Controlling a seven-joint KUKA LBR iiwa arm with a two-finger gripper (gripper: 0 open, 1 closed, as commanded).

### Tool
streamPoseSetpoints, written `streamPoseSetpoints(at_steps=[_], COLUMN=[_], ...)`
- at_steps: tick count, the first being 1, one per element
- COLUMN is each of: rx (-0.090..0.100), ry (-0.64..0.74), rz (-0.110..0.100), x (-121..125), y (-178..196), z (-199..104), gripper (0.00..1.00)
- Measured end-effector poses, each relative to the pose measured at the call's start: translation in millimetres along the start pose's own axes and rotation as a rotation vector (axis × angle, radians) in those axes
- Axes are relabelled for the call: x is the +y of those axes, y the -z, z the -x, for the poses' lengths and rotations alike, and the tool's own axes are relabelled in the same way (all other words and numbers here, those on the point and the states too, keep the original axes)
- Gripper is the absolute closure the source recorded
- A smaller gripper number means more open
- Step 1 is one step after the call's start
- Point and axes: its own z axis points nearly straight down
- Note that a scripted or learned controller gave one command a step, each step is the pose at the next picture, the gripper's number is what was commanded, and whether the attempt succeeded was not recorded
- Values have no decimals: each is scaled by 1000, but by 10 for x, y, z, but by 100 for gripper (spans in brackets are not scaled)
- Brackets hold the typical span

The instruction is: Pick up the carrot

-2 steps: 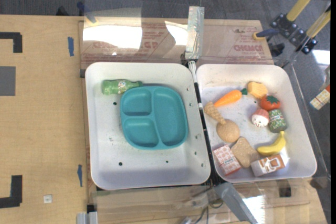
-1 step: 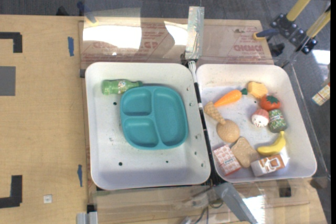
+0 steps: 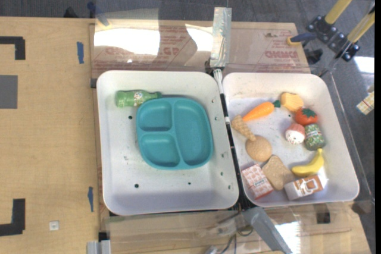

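Lying in the right bin [image 3: 339,128], near its back left, the carrot [image 3: 259,111] is untouched, so my whole pick remains. Just beside it sit a tomato [image 3: 306,116] and banana [image 3: 312,163]. Red lettering on the counter [image 3: 41,128] is unreadable. My claw's state I cannot tell.

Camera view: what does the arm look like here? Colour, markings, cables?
A plain grey, smooth, tapering piece juts in at the bottom edge, just below the right bin. It may be arm hardware, but I cannot tell for certain. It is blurred, and no markings or cables can be made out on it.
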Motion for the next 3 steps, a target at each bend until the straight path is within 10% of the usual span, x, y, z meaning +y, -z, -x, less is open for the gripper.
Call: streamPoseSetpoints(at_steps=[3], rx=[-30], ry=[-1], rz=[-17], x=[-8], y=[366], z=[81], gripper=[100])
